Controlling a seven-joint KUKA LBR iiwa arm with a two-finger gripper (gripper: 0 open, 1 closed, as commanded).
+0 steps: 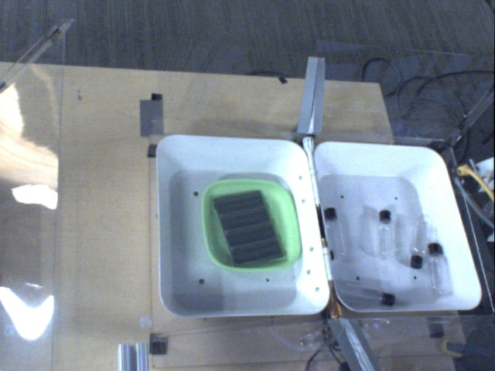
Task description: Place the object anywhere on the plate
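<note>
While the dark ridged block [247, 228] rests flat on the green plate [211, 238], the job looks done.
My claw's state: I cannot tell; 4 clear vials [384, 230] lie in the right bin [456, 207].

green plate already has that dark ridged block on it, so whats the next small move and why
Probably none on the block: the dark ridged block already lies flat inside the green plate in the left bin, within its rim. The clear bottles sit in the right bin. I'd keep the arm away and call the placement done.
</note>
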